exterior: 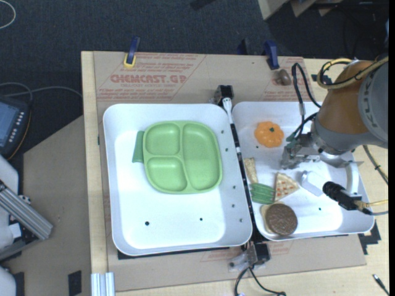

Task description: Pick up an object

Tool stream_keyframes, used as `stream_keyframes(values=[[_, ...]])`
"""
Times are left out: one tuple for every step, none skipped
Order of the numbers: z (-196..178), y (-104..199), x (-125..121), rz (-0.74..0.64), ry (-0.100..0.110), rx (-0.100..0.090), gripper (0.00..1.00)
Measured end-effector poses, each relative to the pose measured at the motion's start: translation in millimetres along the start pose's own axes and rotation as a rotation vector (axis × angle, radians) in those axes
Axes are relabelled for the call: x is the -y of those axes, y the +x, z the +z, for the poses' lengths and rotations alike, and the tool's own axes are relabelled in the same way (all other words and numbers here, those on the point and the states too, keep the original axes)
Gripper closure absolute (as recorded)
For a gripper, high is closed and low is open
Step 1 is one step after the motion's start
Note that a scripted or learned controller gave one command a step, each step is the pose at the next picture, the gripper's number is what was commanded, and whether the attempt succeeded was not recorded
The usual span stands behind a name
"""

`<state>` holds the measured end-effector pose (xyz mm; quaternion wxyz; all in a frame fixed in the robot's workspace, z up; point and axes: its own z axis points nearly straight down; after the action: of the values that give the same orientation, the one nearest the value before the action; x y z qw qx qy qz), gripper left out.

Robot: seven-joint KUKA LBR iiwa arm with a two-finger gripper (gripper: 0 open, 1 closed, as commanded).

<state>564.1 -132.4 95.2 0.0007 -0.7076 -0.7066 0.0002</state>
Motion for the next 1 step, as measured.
stream_keyframes(values=[[-59.6, -3.4, 6.8, 0.0, -0.008, 0.003, 1.0]])
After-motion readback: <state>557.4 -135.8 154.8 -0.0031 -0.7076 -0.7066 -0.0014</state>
